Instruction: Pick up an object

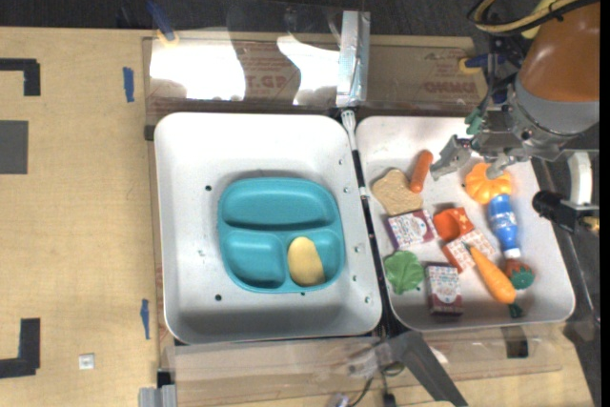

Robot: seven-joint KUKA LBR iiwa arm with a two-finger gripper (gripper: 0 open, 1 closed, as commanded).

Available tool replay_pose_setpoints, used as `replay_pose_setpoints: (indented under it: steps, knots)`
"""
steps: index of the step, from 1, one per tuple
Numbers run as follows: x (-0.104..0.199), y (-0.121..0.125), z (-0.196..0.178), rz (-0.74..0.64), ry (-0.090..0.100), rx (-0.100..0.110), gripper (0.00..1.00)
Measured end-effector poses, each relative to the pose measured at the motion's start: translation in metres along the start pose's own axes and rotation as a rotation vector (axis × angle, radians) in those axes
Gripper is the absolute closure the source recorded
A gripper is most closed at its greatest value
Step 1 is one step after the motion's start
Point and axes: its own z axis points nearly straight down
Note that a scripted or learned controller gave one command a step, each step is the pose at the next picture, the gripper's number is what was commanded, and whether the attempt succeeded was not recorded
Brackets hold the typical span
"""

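The right bin (553,300) holds several toy foods: a tan bread slice (394,189), a small orange carrot (420,169), an orange-yellow pepper (486,182), a blue bottle (503,224), a long carrot (494,277), a green leafy piece (404,272) and small printed cartons (408,229). My gripper (474,159) hangs over the bin's upper part, between the small carrot and the pepper. It looks open, with nothing between its fingers (446,159).
The left bin (181,205) carries a teal divided plate (276,205) with a yellow potato (305,260) in its lower right compartment. A clear panel and metal post (351,62) stand behind the bins. The grey and orange arm (562,71) fills the upper right.
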Motion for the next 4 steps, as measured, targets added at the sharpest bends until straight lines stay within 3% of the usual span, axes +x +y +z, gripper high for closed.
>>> replay_pose_setpoints:
  steps: [1,2,3,4]
  knots:
    - [-0.011,0.014,-0.023,0.029,-0.001,-0.005,0.0]
    - [-0.034,0.053,0.063,-0.207,0.0,0.001,0.0]
    - [-0.107,0.057,0.136,-0.353,-0.002,-0.004,0.0]
    - [-0.108,0.058,0.124,-0.351,-0.004,-0.011,1.0]
